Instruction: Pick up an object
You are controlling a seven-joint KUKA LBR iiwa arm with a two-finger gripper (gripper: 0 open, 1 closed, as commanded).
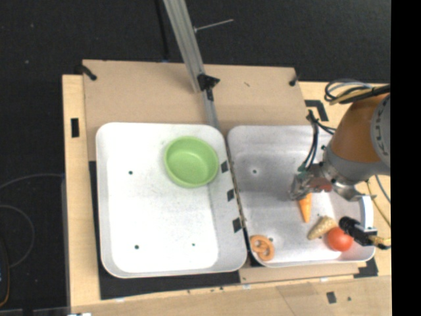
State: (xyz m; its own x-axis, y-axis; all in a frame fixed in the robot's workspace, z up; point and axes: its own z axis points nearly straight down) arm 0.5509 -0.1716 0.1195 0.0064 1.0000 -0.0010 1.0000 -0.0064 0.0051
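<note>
Carrot (pixel 304 208) is your likeliest target: a small orange piece lying in the right bin (pixel 263 151), directly under the gripper (pixel 304 188), which hangs low over its upper end and may be touching it. You cannot tell from this angle how far the gripper is spread or whether it has any grip on the piece, so treat nothing as held. To do this step well, I would judge you need to come straight down centred on the carrot, close across its narrow width, then lift slowly and check it comes away from the bin floor; it looks small and tapered, so an off-centre close may squirt it sideways. Going left to right: the left bin (pixel 118 196) holds one green bowl (pixel 191 161), upright, near its upper right corner. The right bin holds a pretzel-like ring (pixel 262 247) at its lower left corner, then the carrot, a pale beige piece (pixel 320 227) just beside it, and a red tomato-like ball (pixel 339 239) next to that near the lower right.
</note>
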